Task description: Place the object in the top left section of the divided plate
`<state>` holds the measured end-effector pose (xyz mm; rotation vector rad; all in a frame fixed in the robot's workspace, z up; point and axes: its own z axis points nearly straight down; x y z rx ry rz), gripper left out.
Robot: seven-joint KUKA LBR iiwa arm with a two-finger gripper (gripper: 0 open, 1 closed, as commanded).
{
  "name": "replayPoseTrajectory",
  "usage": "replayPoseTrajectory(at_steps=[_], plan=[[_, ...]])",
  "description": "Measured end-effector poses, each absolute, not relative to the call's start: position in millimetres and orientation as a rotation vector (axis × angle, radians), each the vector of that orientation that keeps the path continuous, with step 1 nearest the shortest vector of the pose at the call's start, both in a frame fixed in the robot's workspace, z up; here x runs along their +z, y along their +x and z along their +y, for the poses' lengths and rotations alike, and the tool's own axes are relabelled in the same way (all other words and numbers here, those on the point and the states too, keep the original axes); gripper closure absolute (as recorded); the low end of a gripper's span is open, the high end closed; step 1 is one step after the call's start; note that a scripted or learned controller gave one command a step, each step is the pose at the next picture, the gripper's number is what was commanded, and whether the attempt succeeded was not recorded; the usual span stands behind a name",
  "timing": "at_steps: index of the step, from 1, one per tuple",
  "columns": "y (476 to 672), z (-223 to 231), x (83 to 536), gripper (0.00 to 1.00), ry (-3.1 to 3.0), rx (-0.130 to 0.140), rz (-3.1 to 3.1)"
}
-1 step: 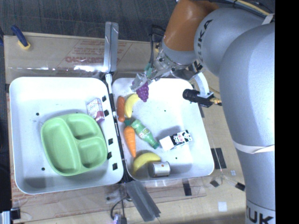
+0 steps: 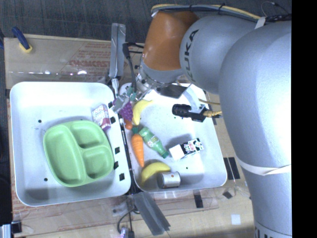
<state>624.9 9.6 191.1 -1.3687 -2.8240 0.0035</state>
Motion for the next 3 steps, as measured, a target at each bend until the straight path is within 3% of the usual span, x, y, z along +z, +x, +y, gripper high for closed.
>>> replayPoseTrajectory(at_steps=[1,2,3], plan=[[563.2,80.2,191.3,1.0,-1.132,0.003,-2.927],[563.4,79.5,191.4,0.0,-1.134,0.004,-2.927],[564.4,78.9,191.7,0.0,-1.229,0.001,-2.891]])
